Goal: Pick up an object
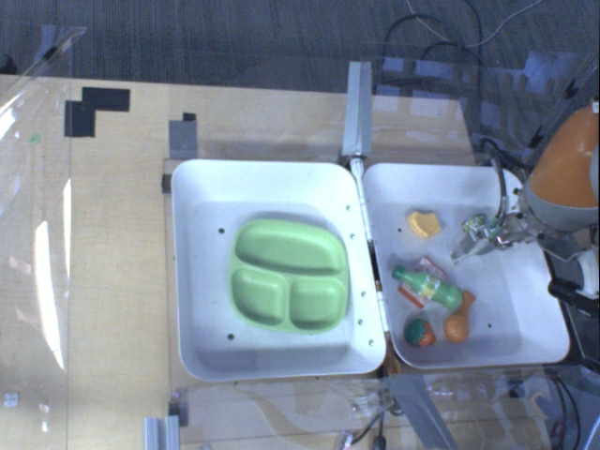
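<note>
In the right bin (525,345) lie a yellow chunk (424,223), a green bottle with a red label (427,287), a small red and green fruit (418,334) and an orange pear-shaped piece (457,324). My gripper (472,240) hangs over the bin's upper middle, to the right of the yellow chunk and above the bottle. Its fingers point down and left, spread apart with nothing between them. The arm's orange band (570,162) is at the right edge.
The left bin (192,251) holds a green divided tray (288,275). A metal post (358,111) stands behind the seam between the bins. Cables run over the floor at the back right. The bench to the left is bare wood.
</note>
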